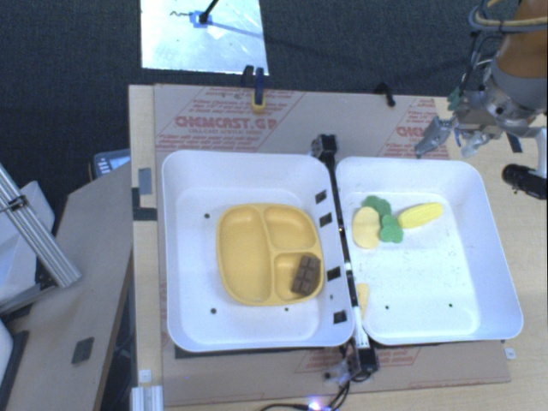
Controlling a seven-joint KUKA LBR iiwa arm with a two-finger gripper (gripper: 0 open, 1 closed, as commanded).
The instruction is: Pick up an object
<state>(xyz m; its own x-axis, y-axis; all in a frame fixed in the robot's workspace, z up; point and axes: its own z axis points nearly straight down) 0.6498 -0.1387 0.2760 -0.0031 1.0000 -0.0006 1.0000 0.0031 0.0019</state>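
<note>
Where dark carpet (68,58) surrounds, cardboard-topped bench (223,118), two white bins (257,169)

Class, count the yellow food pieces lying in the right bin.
2: a pale slice left of the green piece, and a brighter one to its right.
</note>
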